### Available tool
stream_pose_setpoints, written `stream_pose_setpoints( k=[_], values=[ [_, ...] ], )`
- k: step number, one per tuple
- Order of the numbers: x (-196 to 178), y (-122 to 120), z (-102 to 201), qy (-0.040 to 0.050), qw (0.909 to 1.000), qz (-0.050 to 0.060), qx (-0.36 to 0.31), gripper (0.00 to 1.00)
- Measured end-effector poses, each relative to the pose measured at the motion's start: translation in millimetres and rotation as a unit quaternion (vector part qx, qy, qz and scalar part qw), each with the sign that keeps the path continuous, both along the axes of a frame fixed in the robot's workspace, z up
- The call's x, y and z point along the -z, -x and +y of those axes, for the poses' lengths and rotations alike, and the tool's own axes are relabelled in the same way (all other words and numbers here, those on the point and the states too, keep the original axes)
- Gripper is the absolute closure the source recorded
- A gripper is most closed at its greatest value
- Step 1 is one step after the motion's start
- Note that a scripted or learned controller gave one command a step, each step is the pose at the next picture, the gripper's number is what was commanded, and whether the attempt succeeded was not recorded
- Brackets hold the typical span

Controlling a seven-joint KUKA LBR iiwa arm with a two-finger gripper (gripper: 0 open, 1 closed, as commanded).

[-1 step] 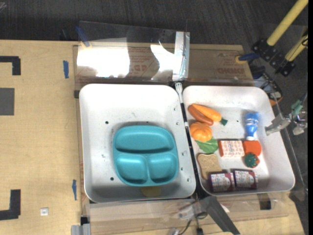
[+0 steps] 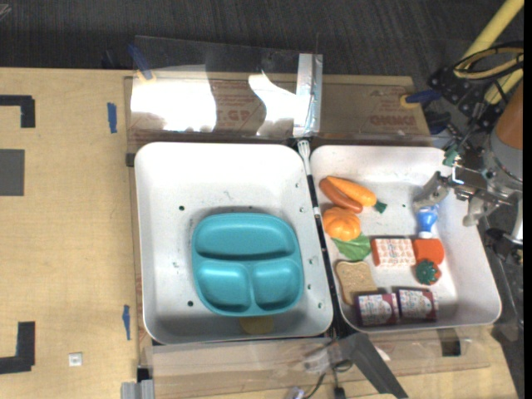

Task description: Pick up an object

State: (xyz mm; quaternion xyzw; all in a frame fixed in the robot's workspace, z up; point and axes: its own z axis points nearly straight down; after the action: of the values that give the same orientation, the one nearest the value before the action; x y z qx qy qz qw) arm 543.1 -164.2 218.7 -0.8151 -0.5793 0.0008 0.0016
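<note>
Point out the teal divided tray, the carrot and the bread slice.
teal divided tray (image 2: 246,238): camera view, ridge between its compartments.
carrot (image 2: 349,192): camera view, middle of its orange body.
bread slice (image 2: 357,278): camera view, centre of its brown face.

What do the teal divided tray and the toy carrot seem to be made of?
The teal divided tray looks like moulded plastic with a smooth, slightly glossy finish: soft highlights run along its rounded compartment ridges. The toy carrot in the right bin also looks like plastic, uniformly orange and shiny, though soft rubber cannot be ruled out from this view.
</note>
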Motion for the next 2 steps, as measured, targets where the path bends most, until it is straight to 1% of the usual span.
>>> stream_pose_setpoints(
  k=[1, 2],
  values=[
    [129.5, -110.8, 44.4, 0.0017, 0.9974, -0.006, -0.072, 0.00],
    [131.5, -52.7, 65.7, 0.0010, 0.9979, -0.004, -0.064, 0.00]
  ],
)
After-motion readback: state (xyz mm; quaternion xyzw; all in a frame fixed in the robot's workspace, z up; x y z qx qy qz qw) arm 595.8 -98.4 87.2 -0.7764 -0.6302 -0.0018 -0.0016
